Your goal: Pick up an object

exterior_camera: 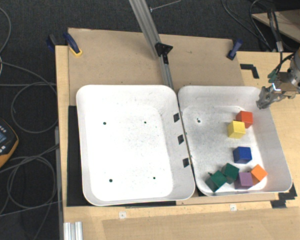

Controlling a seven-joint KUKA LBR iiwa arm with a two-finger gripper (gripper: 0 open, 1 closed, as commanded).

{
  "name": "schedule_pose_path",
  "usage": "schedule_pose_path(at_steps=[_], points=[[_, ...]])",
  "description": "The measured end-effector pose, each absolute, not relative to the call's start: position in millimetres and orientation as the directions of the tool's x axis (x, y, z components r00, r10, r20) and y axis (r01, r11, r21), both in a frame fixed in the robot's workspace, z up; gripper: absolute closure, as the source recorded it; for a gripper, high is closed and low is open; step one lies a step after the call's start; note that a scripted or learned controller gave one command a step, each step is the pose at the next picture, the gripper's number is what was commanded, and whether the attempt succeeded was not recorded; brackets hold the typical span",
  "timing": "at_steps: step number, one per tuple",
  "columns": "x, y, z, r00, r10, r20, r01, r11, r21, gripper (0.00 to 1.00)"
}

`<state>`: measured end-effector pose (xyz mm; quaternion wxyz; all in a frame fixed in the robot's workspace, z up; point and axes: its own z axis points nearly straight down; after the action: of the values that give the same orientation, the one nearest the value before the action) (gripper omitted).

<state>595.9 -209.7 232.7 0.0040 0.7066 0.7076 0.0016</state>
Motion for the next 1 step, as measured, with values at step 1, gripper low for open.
schedule_pose_path(at_steps=[1], points=[[597.2, -209.9, 276.6, -0.001, 1.000, -0.002, 1.000, 0.001, 0.007, 1.00]])
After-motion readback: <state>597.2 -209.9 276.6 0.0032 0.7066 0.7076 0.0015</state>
